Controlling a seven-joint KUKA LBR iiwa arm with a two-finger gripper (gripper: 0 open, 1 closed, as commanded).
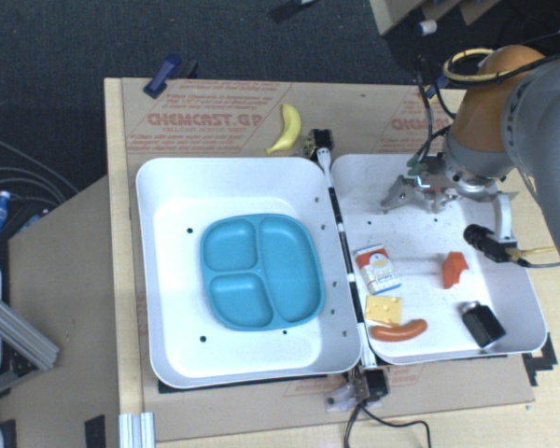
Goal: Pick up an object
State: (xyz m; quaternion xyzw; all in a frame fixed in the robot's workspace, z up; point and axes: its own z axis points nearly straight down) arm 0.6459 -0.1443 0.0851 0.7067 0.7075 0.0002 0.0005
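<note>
Right now your arm (490, 110) reaches in from the right and hangs over the far part of the right bin (518, 329), with the jaws (420, 192) low above the white floor near that bin's back left corner. You can see the two fingers spread apart with nothing between them, so the jaws are open and hold nothing. The pickable things lie nearer the front of the same bin, well apart from the jaws: a small red and white carton (377, 269) beside the divider, a yellow cheese slice (384, 307) just in front of it, and a sausage (398, 329) touching or nearly touching the cheese at the front edge. A red block (455, 268) sits toward the middle right, and a black block (483, 325) lies near the front right corner. In the left bin (163, 189) you have a blue divided plate (260, 271). On the surface (215, 110) behind the bins lies a banana (286, 129).
</note>
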